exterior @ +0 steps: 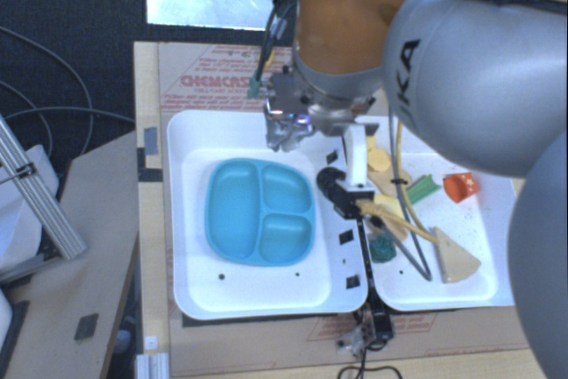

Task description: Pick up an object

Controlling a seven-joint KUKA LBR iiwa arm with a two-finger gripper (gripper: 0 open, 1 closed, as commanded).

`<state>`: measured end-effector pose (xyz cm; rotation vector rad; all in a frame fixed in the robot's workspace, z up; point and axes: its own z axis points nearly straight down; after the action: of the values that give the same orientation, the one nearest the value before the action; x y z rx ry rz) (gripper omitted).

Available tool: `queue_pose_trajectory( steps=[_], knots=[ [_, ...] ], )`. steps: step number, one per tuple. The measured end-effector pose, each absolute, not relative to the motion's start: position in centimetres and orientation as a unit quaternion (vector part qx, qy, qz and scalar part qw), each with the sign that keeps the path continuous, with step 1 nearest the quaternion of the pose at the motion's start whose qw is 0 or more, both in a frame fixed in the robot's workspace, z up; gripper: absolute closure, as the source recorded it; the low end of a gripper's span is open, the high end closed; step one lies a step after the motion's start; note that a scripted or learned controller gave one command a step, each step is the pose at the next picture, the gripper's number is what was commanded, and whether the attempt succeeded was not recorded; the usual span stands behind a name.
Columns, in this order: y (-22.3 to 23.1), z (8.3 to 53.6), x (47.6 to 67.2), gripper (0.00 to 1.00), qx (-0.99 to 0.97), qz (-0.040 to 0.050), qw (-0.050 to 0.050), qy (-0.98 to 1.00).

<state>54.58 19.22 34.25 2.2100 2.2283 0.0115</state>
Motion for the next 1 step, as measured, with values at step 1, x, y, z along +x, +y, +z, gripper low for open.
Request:
queue_pose_trajectory(
  steps=[1],
  knots=[
    [19.96, 28.06, 48.33, 1.00, 0.704, -0.0032, -0.003, 0.710]
  ],
)
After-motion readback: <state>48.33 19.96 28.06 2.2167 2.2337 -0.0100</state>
